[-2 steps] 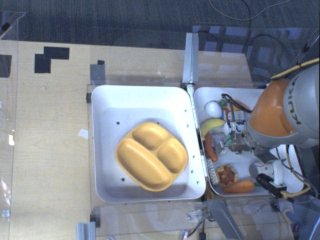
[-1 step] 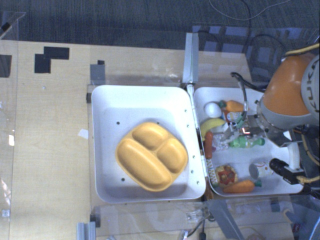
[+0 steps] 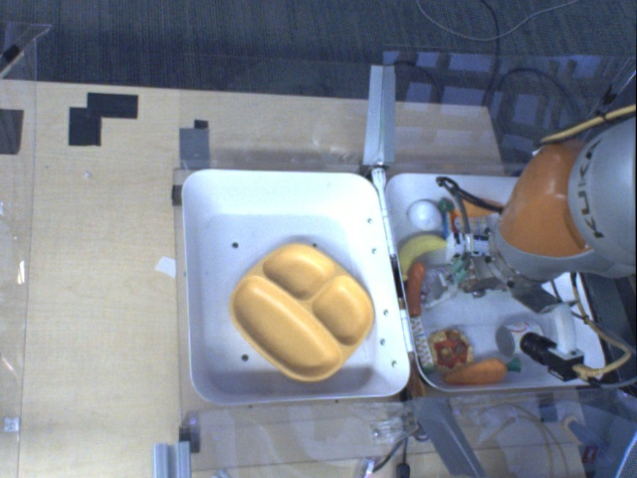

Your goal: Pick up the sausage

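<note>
Light falls evenly and fairly brightly from overhead, leaving the scene well exposed. The left bin (image 3: pixel 209 267) glows nearly pure white, with a soft sheen along its upper rim, and the yellow divided tray (image 3: pixel 302 310) in it casts a diffuse shadow toward the lower left. The orange band (image 3: pixel 542 212) of the arm carries a mild highlight. A clear panel at the left edge gives faint reflections. Small things in the right bin (image 3: pixel 508 381) look soft and hard to resolve, and the frame is slightly grainy overall.
</note>
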Action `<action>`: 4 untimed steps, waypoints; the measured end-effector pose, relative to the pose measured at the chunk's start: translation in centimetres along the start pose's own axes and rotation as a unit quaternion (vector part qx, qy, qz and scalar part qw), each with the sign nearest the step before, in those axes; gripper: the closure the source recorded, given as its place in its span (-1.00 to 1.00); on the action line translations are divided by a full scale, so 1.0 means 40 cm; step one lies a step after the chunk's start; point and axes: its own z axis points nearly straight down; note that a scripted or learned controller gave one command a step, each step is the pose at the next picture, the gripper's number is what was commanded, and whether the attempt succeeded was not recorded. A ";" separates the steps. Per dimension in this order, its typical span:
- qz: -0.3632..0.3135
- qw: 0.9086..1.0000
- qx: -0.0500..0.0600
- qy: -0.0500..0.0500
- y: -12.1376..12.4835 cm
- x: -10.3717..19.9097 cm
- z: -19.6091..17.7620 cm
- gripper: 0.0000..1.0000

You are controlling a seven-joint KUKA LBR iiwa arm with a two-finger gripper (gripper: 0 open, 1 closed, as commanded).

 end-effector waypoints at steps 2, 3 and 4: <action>0.106 0.994 -0.003 -0.001 0.052 -0.085 0.053 -1.00; 0.248 0.969 -0.007 -0.001 -0.087 -0.006 0.050 -1.00; 0.187 0.982 -0.003 0.000 0.228 -0.050 0.056 -1.00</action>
